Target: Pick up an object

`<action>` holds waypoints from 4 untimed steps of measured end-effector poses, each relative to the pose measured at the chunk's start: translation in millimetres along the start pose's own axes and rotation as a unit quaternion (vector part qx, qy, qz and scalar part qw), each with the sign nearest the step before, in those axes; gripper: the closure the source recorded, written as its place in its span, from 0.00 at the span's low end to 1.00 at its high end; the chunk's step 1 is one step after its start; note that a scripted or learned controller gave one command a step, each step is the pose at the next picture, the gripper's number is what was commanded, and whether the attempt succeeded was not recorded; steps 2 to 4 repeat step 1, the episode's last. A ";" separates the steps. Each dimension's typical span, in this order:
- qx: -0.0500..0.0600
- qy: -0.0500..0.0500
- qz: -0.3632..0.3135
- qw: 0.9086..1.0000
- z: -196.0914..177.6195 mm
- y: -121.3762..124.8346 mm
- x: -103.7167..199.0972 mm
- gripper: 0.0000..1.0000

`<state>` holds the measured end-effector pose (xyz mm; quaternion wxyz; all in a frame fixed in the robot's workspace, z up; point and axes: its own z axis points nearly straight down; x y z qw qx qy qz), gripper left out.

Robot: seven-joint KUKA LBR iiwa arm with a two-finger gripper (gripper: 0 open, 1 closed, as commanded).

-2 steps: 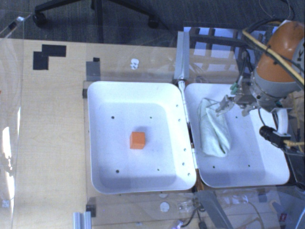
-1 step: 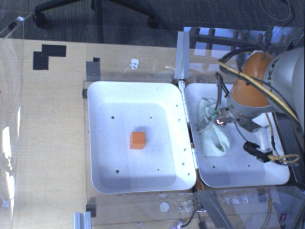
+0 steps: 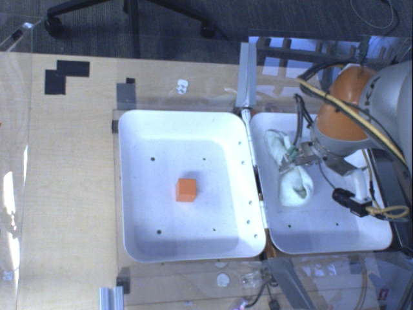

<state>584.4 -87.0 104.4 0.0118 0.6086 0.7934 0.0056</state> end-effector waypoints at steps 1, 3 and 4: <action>0.012 0.004 0.191 0.982 -79.4 46.3 41.0 1.00; 0.012 0.004 0.191 0.982 -79.4 46.3 41.0 1.00; 0.012 0.004 0.191 0.982 -79.4 46.3 41.0 1.00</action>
